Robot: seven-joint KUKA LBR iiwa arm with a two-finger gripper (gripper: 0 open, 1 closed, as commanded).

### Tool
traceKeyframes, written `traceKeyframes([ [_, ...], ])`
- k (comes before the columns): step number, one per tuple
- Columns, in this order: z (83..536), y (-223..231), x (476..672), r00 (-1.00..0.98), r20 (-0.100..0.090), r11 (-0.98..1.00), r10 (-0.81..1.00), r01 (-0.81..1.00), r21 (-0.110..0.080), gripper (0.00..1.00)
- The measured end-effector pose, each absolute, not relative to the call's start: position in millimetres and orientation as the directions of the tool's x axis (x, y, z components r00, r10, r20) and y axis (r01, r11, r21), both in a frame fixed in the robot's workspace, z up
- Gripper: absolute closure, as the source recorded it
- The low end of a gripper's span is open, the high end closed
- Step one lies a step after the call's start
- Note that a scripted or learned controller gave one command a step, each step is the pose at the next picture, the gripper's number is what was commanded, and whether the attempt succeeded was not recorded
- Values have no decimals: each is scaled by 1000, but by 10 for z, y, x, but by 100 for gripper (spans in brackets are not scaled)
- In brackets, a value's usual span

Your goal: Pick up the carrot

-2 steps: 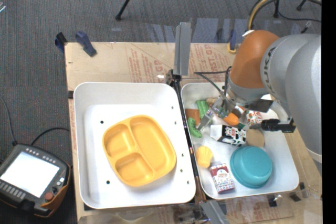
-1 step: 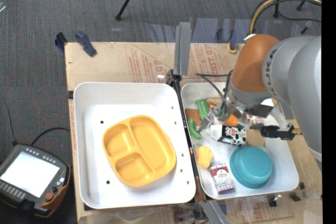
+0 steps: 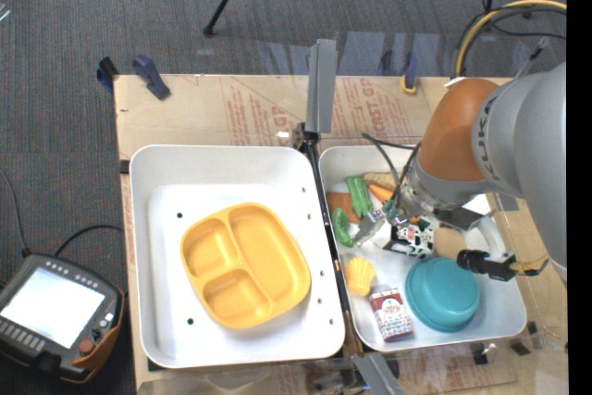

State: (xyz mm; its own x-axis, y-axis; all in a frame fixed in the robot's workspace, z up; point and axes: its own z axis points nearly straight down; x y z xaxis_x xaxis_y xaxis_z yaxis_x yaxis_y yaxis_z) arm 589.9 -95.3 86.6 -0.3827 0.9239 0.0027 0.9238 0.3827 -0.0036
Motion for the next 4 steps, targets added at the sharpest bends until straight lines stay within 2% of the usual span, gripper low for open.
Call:
traceKeyframes([
  [1,875,-921,6269,-352,1,352,936,936,-2,0],
  [2,877,-1024,6437,116,0,-116,993,993,-3,0],
  [3,870,-1417,6180,376,0,-376,927,927,-6,0],
  [4,878,-1690,6455,589,14,-588,808,808,-48,0],
])
